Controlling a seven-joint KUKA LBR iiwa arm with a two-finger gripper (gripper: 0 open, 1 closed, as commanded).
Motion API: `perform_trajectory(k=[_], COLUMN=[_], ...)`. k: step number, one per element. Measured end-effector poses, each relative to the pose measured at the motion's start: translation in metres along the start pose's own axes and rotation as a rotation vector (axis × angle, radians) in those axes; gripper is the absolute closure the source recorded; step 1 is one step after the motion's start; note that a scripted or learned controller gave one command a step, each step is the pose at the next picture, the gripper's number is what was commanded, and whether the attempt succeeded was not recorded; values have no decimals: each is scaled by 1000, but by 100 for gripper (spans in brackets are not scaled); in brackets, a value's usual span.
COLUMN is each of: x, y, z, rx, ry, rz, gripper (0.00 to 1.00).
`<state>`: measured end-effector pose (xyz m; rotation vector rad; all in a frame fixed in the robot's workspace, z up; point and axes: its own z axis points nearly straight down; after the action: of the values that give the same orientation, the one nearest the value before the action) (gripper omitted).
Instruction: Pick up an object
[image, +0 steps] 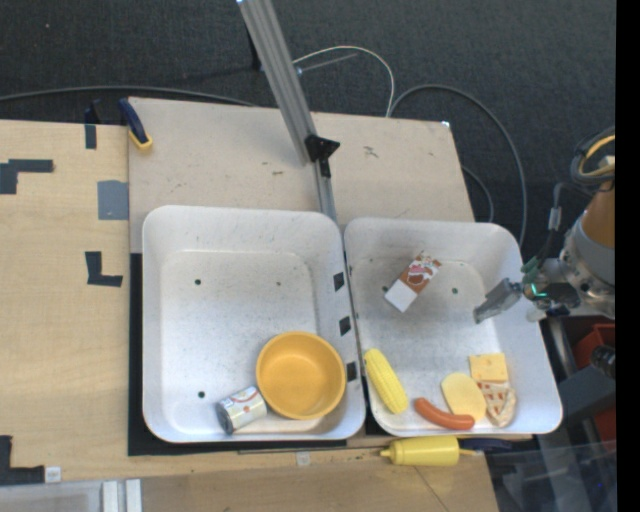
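carton (415, 278) lies tilted mid right bin (450, 240), well apart from the other items; claw (495, 300) hovers just beside it at bin's right wall, open/shut: cannot tell. Centre over carton, descend straight

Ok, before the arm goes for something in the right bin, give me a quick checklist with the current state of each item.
1. Gripper positioned over the right bin: ok, it sits at that bin's right edge.
2. Fingers free of any object: cannot tell, they are too small and dark to read.
3. Nearest target unobstructed: ok, the small carton lies alone in the upper middle of the bin.
4. Front-row items separable: not ok, the cheese wedge, pizza slice, yellow chip and sausage crowd together.
5. Corn cob reachable: cannot tell, it lies close to the bin's left wall.
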<state>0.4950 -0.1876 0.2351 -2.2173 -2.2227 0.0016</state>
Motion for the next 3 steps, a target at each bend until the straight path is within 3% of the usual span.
perform_trajectory(k=[2, 3], x=[8, 8], y=[5, 7], z=[123, 146], rx=[6, -5], ry=[2, -3], rz=[1, 0], gripper=[0, 0])
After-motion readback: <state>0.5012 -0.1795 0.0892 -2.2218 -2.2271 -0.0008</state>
